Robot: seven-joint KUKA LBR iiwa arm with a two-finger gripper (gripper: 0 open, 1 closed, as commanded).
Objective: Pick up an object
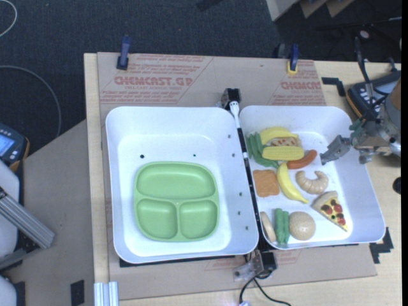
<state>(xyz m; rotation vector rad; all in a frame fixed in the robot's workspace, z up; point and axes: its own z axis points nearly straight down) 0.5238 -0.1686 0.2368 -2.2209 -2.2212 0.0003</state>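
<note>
A: What's the biggest thing on the bench?

B: The left bin (pixel 121 171), white and shallow, with a green tray (pixel 176 201) of three compartments lying toward its near edge. The right bin (pixel 363 203) touches it along a shared edge and holds all the toy food.

A: How is the food laid out?

B: Crowded. By the far edge near the shared wall lie a yellow corn cob (pixel 282 152) on a yellow piece, with green beans (pixel 255 148) beside them. A red sausage (pixel 302 160) lies just right of the corn. Below, a banana (pixel 289 185) runs at a slant through the middle, a brown toast slice (pixel 266 183) on its left against the shared edge, a croissant (pixel 312 182) on its right. Toward the near edge sit a pizza slice (pixel 331 208), a tan bread roll (pixel 301 225), a green pod (pixel 281 225) and a pale piece touching the shared wall.

A: And the gripper?

B: The gripper (pixel 336 149) reaches in over the right edge of the right bin, near its far right corner. Nothing is between its fingers; whether they are spread or closed I cannot tell.

A: What lies closest to it?

B: The sausage and the croissant, both just left of its tip and apart from it. Neighbouring pieces press close on each.
</note>
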